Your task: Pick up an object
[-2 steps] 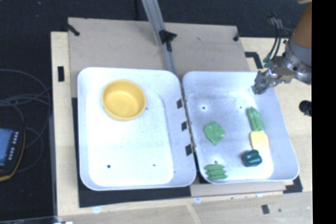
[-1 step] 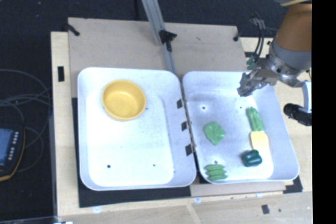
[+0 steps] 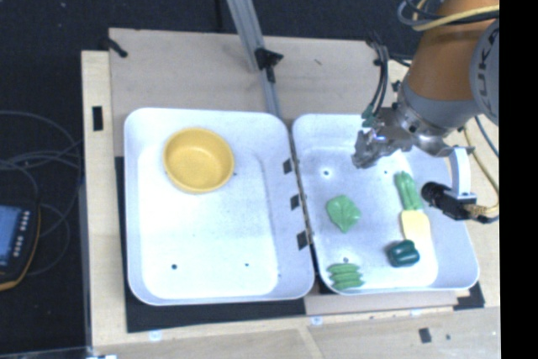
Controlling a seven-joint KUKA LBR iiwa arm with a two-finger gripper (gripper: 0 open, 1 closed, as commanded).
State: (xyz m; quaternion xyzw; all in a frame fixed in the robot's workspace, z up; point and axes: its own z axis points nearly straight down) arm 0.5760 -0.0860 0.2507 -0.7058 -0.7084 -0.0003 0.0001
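My gripper [image 3: 367,152] hangs over the back part of the right bin [image 3: 324,134], above bare white floor. A green leafy toy [image 3: 343,213] lies in the middle of that bin, in front of and left of the gripper. A brush with a green handle and pale yellow head [image 3: 410,208] lies to the gripper's right and nearer the front. A dark green block [image 3: 403,253] sits by the brush's head. A ribbed light green piece [image 3: 345,274] rests at the bin's front edge. Nothing shows between the gripper's tips.
A yellow bowl [image 3: 198,160] stands in the back left of the left bin [image 3: 210,265]. A grey metal post [image 3: 244,8] slants up from the bench behind the divider between the bins. A black cable end [image 3: 441,196] hangs by the arm at the right.
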